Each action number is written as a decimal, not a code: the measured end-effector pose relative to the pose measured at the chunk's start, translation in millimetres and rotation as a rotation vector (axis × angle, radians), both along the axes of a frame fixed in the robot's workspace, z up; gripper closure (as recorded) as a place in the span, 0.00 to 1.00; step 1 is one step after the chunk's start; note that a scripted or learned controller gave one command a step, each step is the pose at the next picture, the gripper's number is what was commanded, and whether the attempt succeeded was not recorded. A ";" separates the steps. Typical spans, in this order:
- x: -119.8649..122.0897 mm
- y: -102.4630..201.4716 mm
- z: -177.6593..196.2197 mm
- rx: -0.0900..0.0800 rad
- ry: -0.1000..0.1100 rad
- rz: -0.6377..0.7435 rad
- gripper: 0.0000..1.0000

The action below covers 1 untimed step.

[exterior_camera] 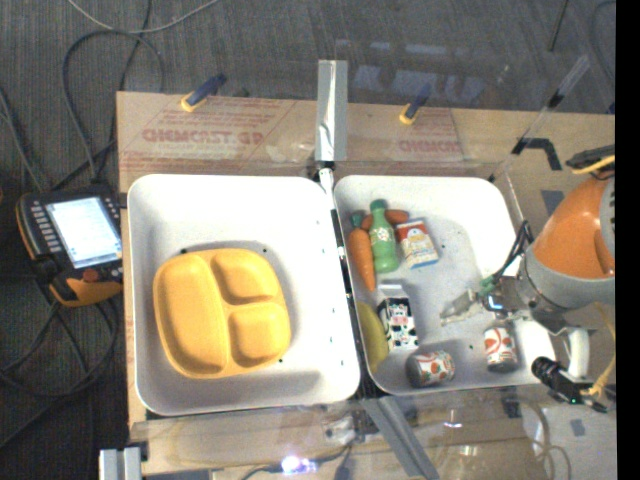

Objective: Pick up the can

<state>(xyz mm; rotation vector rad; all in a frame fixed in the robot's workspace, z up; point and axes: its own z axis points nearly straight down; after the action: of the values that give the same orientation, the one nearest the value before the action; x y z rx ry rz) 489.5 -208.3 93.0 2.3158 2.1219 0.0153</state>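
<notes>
Gripper (462, 306) hangs with fingers spread and nothing between them, mid right bin (470, 193); can (431, 368) lies on its side against near wall, so fingers may roll it or strike the rim

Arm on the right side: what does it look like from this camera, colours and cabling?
The arm shows a rounded orange band above a grey wrist section. Below it, a white cylindrical part and a black fitting stick out, with thin cables trailing nearby. The tool is slim, metallic grey, with a small green spot at its base.
</notes>
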 end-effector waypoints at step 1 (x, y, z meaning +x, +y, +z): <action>0.7 -2.0 0.1 0.006 0.001 0.007 0.00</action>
<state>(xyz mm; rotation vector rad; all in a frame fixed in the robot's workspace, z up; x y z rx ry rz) 490.2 -210.2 93.1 2.3123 2.1330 0.0200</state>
